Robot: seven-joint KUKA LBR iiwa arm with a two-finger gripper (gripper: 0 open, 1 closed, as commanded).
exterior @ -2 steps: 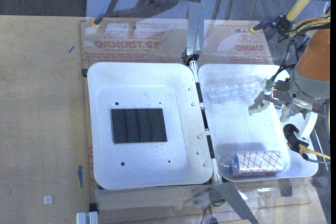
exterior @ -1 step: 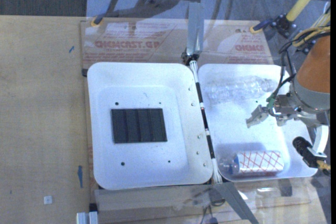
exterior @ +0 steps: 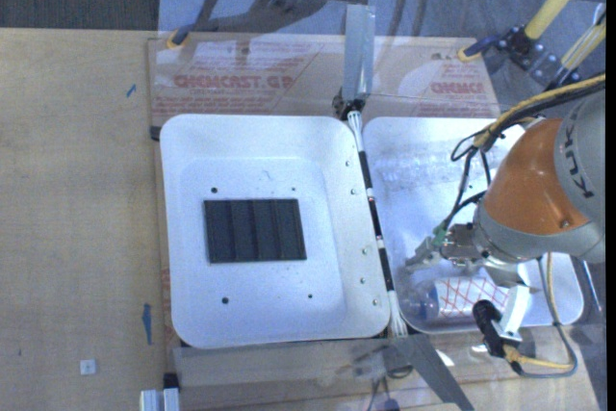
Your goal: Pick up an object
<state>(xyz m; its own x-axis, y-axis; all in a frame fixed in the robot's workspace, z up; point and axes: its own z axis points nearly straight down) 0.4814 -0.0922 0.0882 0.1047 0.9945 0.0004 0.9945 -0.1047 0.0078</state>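
Orange-banded arm [exterior: 539, 192] over right bin [exterior: 404, 159] | fingers: cannot tell | clear bottle [exterior: 452, 296] lies beneath | left bin [exterior: 260, 135]: dark grate [exterior: 254, 230]

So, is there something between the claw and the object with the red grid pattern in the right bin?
Nothing visible stands in the way. The claw hangs low in the right bin, directly over the grid-patterned object at the bin's near edge. The arm hides part of the object, so contact cannot be judged.
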